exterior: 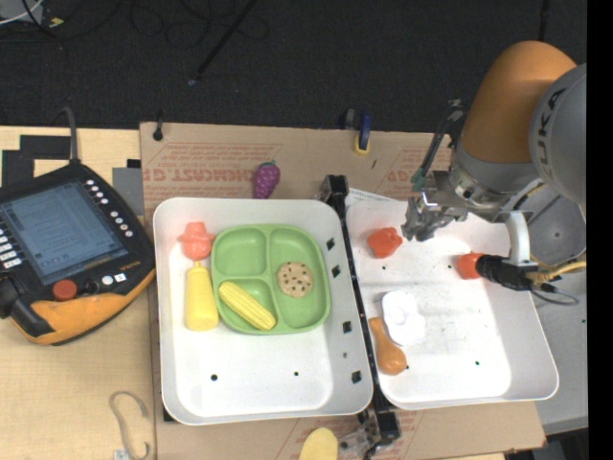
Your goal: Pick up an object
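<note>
My gripper (420, 226) hangs over the far left part of the right bin (522, 372). It is just right of a red-orange rounded toy (384, 242) lying on the bin floor, and I see nothing held in it. Another red-orange piece (467, 265) lies further right, beside a black cable. A white lumpy item (400, 316) and an orange-brown pear-like toy (388, 350) lie near the bin's front left.
The left bin (249, 391) holds a green divided plate (222, 257) with a corn cob (247, 305) and a cookie (295, 278), a yellow bottle (199, 297) and a pink toy (194, 241). Purple grapes (266, 178) lie behind the bins; a teach pendant (67, 247) lies far left.
</note>
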`<state>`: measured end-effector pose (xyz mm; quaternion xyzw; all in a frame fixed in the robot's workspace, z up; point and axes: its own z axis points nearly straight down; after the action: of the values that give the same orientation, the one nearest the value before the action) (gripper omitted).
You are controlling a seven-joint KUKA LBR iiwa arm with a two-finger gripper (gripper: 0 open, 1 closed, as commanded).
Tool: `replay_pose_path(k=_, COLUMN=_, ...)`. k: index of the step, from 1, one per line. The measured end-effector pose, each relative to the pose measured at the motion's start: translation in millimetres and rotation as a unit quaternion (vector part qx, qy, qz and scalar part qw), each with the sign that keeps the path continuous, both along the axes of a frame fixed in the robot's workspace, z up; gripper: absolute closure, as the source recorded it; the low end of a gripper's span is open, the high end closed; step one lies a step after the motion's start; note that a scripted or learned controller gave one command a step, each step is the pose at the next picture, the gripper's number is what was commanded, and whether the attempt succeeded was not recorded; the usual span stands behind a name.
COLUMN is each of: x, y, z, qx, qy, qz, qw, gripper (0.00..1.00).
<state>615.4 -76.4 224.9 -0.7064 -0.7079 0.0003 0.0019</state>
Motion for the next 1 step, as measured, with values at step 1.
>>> replay_pose_path(k=1, x=-37.7, y=40.4, z=5.1, qx=0.0001, qy=0.001, qz=0.0, qw=1.0, gripper=1.0)
